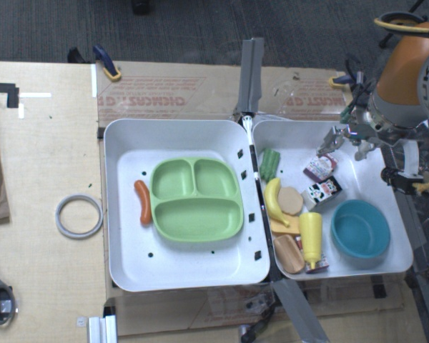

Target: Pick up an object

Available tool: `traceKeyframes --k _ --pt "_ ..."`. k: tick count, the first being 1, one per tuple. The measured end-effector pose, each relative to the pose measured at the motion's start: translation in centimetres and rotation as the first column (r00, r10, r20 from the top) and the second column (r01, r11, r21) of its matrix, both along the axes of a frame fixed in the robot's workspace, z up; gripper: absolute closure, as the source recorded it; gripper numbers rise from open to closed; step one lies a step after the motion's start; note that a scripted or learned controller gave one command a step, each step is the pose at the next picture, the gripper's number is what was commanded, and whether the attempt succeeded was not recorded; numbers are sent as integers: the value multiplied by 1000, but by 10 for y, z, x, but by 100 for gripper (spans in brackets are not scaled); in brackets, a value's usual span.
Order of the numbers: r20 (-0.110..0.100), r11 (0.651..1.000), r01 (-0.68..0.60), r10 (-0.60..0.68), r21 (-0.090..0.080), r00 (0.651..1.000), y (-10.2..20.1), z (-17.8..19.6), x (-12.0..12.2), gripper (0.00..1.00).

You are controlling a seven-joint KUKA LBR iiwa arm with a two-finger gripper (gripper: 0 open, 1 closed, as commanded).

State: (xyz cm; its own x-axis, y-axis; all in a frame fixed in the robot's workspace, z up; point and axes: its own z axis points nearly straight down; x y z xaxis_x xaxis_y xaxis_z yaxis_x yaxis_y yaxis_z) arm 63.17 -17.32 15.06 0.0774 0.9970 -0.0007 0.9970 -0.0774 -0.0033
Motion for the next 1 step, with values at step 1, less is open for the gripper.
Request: traceKeyframes --k 1 --pt "2 997 -81 81 0 997 24 -59 -8 0"
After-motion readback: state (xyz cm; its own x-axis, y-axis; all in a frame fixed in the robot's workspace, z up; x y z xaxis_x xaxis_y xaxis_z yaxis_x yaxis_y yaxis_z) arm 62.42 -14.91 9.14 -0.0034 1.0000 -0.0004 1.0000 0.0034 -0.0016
